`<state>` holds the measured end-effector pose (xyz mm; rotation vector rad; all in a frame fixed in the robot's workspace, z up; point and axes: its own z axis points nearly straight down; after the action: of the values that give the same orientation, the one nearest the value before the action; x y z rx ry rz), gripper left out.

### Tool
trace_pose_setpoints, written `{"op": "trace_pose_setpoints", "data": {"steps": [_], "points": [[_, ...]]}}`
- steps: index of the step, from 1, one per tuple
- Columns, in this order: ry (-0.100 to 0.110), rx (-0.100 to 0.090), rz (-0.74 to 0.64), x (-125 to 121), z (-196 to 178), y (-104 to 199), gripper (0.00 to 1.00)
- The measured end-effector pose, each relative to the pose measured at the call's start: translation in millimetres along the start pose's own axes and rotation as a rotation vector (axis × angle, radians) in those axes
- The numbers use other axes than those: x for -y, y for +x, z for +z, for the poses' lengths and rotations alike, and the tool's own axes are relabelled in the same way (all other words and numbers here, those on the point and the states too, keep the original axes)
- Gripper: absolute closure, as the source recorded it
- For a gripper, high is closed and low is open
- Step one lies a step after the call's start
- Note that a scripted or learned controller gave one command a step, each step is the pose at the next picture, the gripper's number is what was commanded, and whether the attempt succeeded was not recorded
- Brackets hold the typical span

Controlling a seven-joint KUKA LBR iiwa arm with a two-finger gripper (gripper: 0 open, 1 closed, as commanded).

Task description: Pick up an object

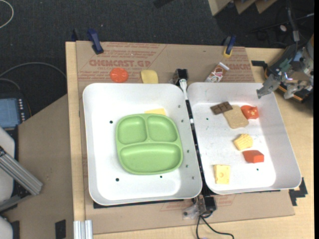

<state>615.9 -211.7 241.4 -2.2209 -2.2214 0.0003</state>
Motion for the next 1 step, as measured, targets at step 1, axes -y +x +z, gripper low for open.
{"op": "trace_pose_setpoints", "data": {"steps": [1], "points": [[0.008,-0.013,-0.002,-6.4,156.1,-6.6,0.0]]}}
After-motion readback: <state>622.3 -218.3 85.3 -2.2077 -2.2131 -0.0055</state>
